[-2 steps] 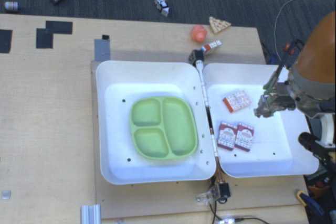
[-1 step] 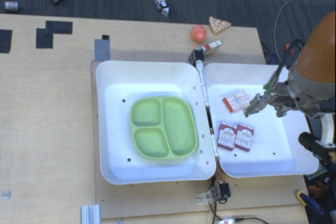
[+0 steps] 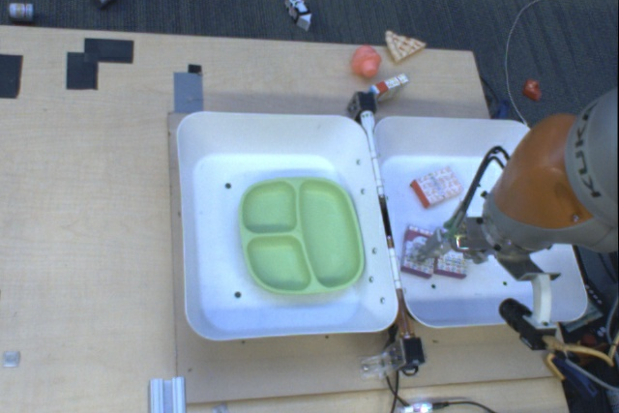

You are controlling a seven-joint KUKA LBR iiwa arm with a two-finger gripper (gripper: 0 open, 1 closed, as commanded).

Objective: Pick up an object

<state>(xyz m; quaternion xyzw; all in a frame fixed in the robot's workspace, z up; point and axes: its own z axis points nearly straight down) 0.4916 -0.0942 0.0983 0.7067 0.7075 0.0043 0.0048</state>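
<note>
In the right bin (image 3: 542,300) lie two small printed packets. One reddish packet (image 3: 435,187) lies toward the bin's back. A darker packet (image 3: 423,252) lies nearer the front left. My gripper (image 3: 447,244) hangs low over the darker packet's right part, with the grey arm and its orange band (image 3: 542,179) reaching in from the right. The arm hides the bin's right half. I see nothing lifted off the bin floor.
The left bin (image 3: 208,208) holds a green three-compartment tray (image 3: 300,235). Behind the bins on the bench lie a red ball (image 3: 366,61), a pizza-slice toy (image 3: 404,44) and a small marker (image 3: 391,86). Cables run by the bench's front right.
</note>
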